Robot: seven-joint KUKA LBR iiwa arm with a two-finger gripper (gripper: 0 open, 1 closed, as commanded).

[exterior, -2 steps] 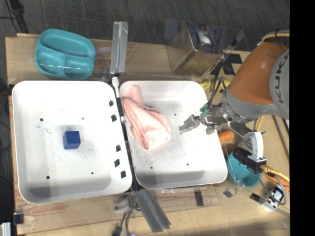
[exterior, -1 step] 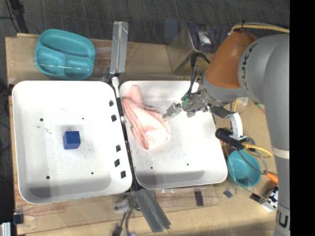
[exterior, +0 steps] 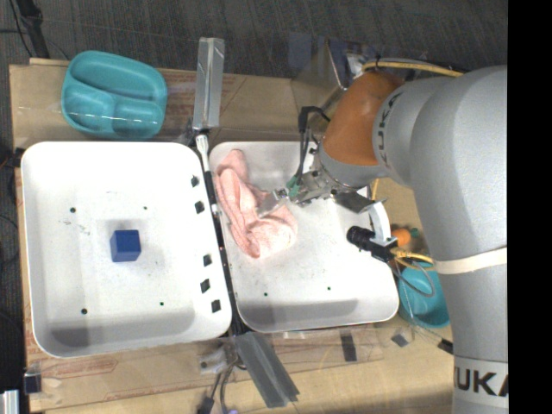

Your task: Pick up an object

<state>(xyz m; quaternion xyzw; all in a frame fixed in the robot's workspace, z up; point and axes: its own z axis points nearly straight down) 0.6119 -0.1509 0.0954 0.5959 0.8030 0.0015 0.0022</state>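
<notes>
A crumpled pink cloth [exterior: 251,212] lies in the right bin [exterior: 310,304], along its left side. A small blue cube [exterior: 126,245] rests on the floor of the left bin [exterior: 52,197]. My gripper [exterior: 291,193] hangs low over the right bin, at the cloth's upper right edge, under the grey arm with its orange band. Its fingertips sit right at the cloth, and the wrist hides how they stand.
A teal moulded tray [exterior: 114,93] sits on the bench beyond the left bin. A teal object [exterior: 423,293] and a small orange thing [exterior: 402,236] lie past the right bin's right rim. The big grey arm covers the right side.
</notes>
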